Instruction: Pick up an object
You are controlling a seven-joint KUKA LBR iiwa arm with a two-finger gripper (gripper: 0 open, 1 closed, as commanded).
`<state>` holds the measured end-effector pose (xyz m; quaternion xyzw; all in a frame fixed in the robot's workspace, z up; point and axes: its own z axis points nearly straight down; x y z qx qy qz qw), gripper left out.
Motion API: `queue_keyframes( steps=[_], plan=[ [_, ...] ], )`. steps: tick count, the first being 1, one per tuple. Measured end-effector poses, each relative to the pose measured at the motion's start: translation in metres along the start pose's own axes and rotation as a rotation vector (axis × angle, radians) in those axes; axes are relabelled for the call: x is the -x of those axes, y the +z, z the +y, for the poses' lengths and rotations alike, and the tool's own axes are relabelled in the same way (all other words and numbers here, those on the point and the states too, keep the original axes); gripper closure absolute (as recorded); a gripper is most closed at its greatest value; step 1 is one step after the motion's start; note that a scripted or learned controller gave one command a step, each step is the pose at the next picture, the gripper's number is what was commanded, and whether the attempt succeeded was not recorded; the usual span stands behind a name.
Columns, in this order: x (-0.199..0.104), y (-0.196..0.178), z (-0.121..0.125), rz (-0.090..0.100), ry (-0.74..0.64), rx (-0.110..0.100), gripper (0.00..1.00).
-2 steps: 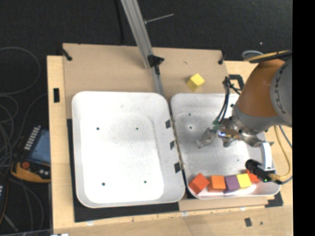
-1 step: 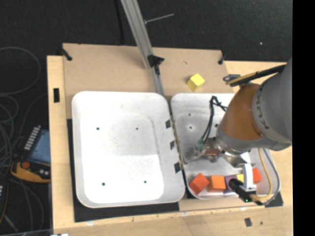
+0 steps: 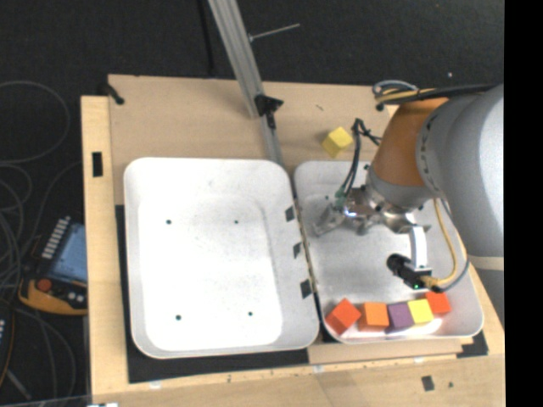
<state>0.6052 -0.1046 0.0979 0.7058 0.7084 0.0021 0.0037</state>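
Left bin (image 3: 208,253) floor is bare from wall to wall, open for a straight descent; the slanted metal post (image 3: 246,66) crosses above the bench toward the seam between the bins and blocks the far approach there. Right bin (image 3: 339,265): arm (image 3: 441,168) and wrist cover its far and right portions, and blocks line the near wall touching in a row — red-orange (image 3: 344,315), orange (image 3: 375,314), purple (image 3: 399,315), yellow (image 3: 421,311), orange (image 3: 438,303) — so free floor is only the middle-left patch. A yellow cube (image 3: 338,141) sits on the bench beyond the right bin, just beside the arm's cables.
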Motion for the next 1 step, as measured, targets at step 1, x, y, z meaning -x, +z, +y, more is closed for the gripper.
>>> queue_keyframes(
  steps=[1],
  plan=[
    [-0.0181,-0.0037,-0.0319,0.001,0.004,-0.010,0.00]
  ],
)
